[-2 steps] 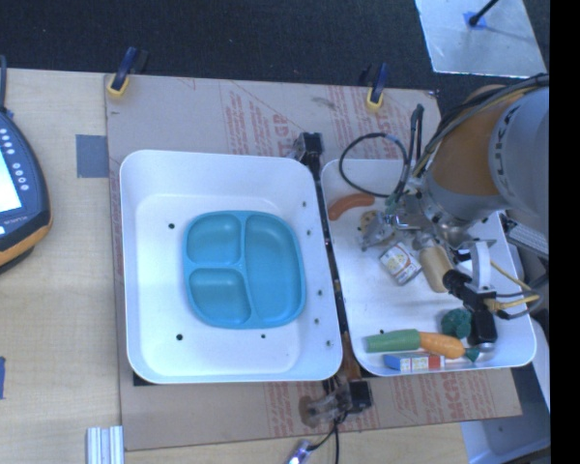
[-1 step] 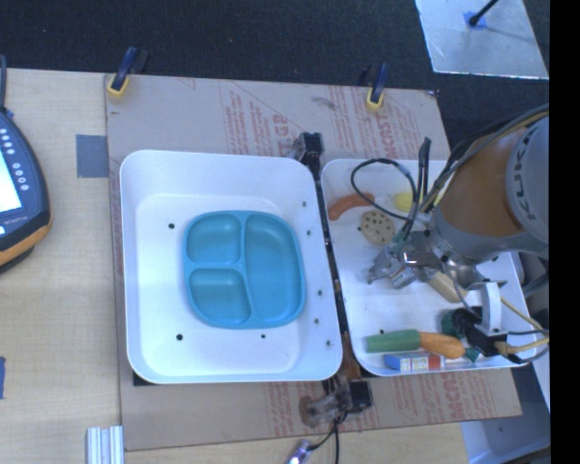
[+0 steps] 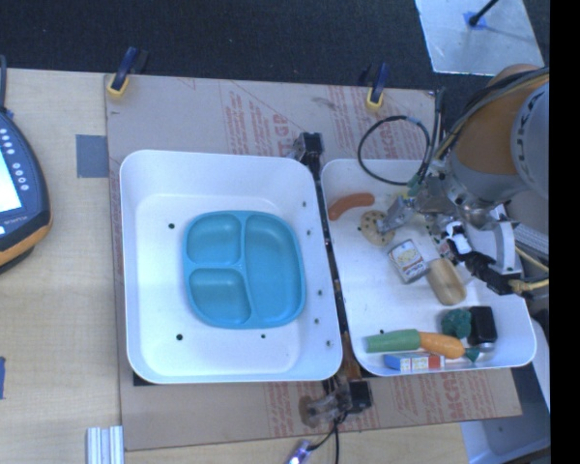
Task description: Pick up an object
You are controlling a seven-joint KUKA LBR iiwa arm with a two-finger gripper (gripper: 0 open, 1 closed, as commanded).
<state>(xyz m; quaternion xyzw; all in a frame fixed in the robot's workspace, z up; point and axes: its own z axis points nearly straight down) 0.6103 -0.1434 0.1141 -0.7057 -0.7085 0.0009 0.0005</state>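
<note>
Pale wood forms the bench (image 3: 48,336), with a sheet of brown cardboard (image 3: 222,114) clamped over it under both bins and dark floor beyond the far edge. At the far left rests a teach pendant (image 3: 5,187) with an orange rim. The left bin (image 3: 174,177) holds a blue divided plate (image 3: 244,269) at its middle. The right bin (image 3: 353,177) carries the loose objects: a reddish sausage (image 3: 351,204) and a round cookie (image 3: 372,224) at its far left, a small can (image 3: 407,260) near the middle, a tan bread roll (image 3: 446,280) just right of the can, and along the near wall a green cucumber (image 3: 392,340), an orange carrot (image 3: 442,345), a black block (image 3: 481,325) and a flat printed box (image 3: 420,362).

From the right, the grey arm with its orange band (image 3: 493,129) bends down over the right bin's far side. Its gripper (image 3: 406,211) hangs beside the cookie and just beyond the can; whether it touches them cannot be told.
</note>
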